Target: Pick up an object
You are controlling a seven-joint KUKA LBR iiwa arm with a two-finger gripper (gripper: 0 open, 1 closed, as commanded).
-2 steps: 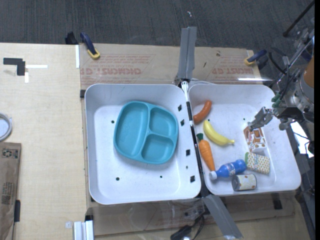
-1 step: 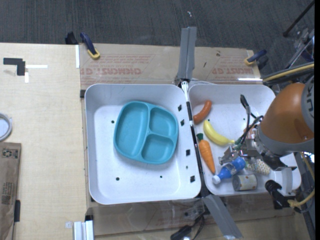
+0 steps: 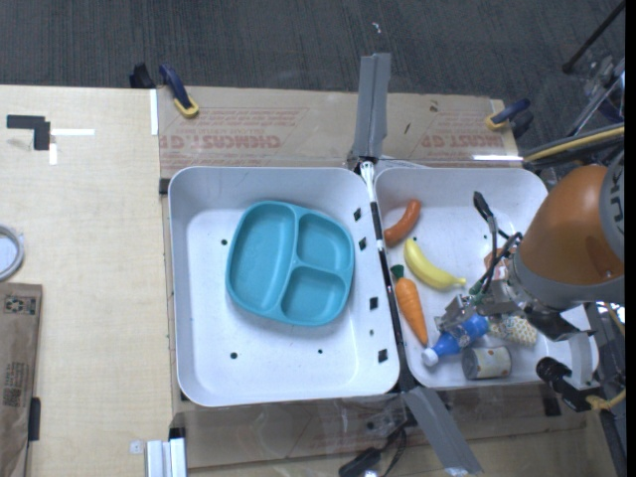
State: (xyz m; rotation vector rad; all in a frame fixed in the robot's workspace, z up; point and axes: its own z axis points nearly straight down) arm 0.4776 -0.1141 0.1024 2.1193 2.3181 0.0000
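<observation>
- Two white bins sit side by side; the left bin [image 3: 189, 296] holds a blue divided plate [image 3: 291, 262].
- The right bin [image 3: 452, 182] holds a sausage [image 3: 401, 223], a banana [image 3: 430, 267], a carrot [image 3: 411, 308], a blue bottle [image 3: 454, 340], a small can [image 3: 486, 362] and a pale knobbly lump [image 3: 518, 330], crowded low in the bin.
- The gripper [image 3: 467, 311] is down among them, just above the blue bottle and near the banana's tip.
- Risk, as I judge it: the items lie so close that closing could nudge the round bottle away or pinch two things together.
- How the jaws stand I cannot tell; nothing is visibly held.
</observation>
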